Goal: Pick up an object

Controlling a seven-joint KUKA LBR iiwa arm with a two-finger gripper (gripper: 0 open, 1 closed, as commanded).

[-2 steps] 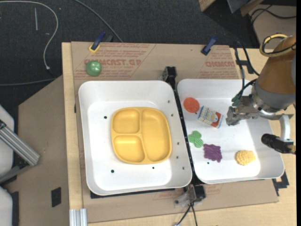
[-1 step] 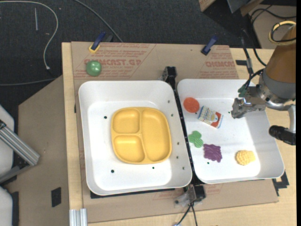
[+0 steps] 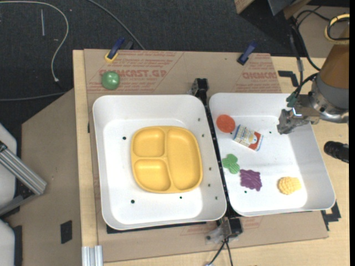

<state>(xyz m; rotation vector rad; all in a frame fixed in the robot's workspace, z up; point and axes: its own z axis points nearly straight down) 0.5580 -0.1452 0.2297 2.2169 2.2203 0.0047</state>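
One tool, at about three o'clock in the right bin, hanging off the grey arm with its orange band; whether released or clenched, impossible to tell from this slant, and nothing seen gripped. Nearest candidate for picking: a small white packet with red and blue print, just beside the tool toward eight o'clock, long axis running roughly ten to four. Further along nine o'clock, an orange-red round piece near the bin's inner wall. Lower, toward seven o'clock, a green leafy toy and a purple bunch; toward six o'clock, a yellow knobbly piece. Well apart, in the left bin, a yellow divided plate. Beyond it, on the bench at the far corner, a green ball. Likely need: a short shift toward eight o'clock, then a descent onto the packet.
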